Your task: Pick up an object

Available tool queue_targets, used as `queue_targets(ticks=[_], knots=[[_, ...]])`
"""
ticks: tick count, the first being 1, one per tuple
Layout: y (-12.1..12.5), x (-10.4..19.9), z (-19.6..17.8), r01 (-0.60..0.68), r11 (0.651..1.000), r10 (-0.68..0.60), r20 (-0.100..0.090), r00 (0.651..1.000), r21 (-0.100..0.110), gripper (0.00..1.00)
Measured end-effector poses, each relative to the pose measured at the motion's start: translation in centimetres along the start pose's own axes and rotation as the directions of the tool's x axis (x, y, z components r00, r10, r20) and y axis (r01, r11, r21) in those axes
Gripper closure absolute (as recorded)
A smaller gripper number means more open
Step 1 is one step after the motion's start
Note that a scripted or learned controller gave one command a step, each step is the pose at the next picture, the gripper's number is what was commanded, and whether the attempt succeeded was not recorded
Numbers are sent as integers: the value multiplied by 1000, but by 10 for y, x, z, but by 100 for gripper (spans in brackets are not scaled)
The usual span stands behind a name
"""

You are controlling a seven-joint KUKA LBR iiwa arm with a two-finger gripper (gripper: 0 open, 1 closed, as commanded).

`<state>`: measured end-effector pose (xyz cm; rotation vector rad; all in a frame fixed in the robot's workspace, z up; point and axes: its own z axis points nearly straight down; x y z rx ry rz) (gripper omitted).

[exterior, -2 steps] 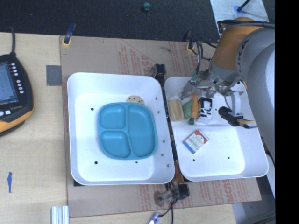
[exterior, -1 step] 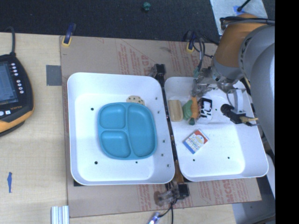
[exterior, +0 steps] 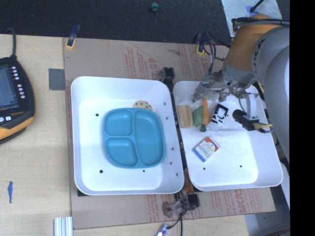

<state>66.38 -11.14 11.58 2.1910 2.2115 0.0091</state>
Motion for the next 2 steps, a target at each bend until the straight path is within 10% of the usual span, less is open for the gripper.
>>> queue_targets(ticks=[1, 2], knots=[[-8, -10, 24, -6, 1000, 6, -15, 1000, 26, 0], [-8, -11, 14, -2, 1000, 2, -15, 1000, 27, 100]])
